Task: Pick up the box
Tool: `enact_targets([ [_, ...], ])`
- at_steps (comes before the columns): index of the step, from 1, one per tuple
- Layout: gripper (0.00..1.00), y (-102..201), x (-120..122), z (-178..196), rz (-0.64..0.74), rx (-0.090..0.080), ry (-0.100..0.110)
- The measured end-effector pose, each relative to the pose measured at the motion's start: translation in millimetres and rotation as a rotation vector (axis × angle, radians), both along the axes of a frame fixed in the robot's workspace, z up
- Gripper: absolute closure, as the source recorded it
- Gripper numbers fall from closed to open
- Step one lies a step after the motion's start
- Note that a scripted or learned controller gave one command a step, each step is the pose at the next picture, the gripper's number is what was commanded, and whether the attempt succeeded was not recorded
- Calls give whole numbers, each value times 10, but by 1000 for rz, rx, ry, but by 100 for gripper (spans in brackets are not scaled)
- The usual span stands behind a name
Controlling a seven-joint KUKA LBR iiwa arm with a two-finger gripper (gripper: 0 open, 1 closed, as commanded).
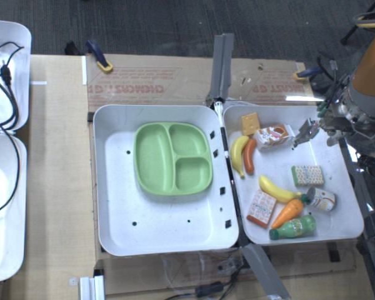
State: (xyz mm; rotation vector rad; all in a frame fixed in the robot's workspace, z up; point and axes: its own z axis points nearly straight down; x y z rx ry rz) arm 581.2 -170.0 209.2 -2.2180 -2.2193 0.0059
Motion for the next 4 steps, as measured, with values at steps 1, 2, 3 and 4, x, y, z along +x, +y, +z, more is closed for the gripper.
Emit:
enact_targets([
  [1, 0, -261, -37, -1097, 3, 1, -3],
  [2, 100, -270, -38, -1030, 1, 1, 0],
  [3, 0, -270, -38, -1030, 0, 1, 0],
  [4, 0, -434, -193, -1174, 43, 11, -7],
])
